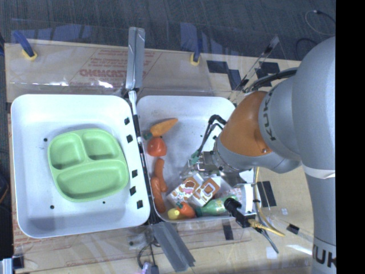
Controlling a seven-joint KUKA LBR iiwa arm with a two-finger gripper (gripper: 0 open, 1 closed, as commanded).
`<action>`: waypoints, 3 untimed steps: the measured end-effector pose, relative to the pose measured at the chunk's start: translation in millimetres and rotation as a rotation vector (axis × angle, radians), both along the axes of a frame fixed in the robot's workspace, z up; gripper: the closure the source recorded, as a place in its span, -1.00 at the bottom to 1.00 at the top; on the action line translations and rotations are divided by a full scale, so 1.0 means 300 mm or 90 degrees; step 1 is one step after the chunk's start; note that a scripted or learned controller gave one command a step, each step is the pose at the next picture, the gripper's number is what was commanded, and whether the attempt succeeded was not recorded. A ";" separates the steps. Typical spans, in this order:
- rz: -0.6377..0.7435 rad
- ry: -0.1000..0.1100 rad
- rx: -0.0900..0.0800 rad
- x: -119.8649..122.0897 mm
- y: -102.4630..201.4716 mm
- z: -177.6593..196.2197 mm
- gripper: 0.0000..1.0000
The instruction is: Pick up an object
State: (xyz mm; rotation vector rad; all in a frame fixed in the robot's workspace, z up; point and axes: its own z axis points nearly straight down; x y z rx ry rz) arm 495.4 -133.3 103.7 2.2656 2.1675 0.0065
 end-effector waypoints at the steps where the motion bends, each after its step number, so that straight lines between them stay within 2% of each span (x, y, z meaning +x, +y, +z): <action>1: 0.176 0.004 0.000 -0.059 -0.026 0.225 1.00; 2: 0.176 0.004 0.000 -0.060 -0.027 0.225 -1.00; 3: 0.246 -0.015 -0.010 -0.028 -0.182 0.028 -1.00</action>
